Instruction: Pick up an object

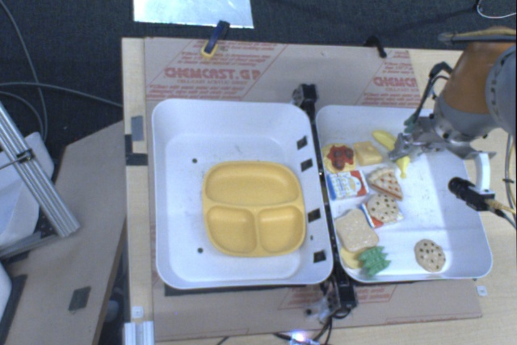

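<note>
The right bin holds several toy foods. A red berry piece, a yellow cheese block and a yellow banana lie along its far side. Below them are a blue-and-white packet, a pizza slice, a square cracker, a bread slice, green broccoli and a cookie. My gripper hangs low over the bin's far right part, just right of the banana and above a small yellow piece. Nothing visibly sits in its grasp.
The left bin carries a yellow divided plate. Black clips line the seam between the bins. The arm's orange band and a black fitting overhang the right bin's right side. Bare bin floor lies right of the cracker.
</note>
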You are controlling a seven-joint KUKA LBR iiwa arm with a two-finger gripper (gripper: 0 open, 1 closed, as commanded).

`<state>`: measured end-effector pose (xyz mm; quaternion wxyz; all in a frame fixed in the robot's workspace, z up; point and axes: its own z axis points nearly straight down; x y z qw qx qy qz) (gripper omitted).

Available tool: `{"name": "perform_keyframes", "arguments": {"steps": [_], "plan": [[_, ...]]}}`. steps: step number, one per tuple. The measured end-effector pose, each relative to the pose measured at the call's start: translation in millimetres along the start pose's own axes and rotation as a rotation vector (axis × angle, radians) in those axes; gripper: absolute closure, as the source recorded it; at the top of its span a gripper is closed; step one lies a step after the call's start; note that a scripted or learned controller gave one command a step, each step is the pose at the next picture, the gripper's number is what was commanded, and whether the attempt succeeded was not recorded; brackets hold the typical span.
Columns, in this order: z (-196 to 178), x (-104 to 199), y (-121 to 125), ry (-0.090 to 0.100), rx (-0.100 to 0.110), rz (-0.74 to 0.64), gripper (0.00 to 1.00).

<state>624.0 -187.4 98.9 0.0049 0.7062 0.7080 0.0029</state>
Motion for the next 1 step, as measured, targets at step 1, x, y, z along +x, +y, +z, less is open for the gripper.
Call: {"name": "perform_keyframes", "arguments": {"steps": [1], "plan": [[-92.4,115.6,16.2,0.007,-0.001,-0.014,1.0]]}}
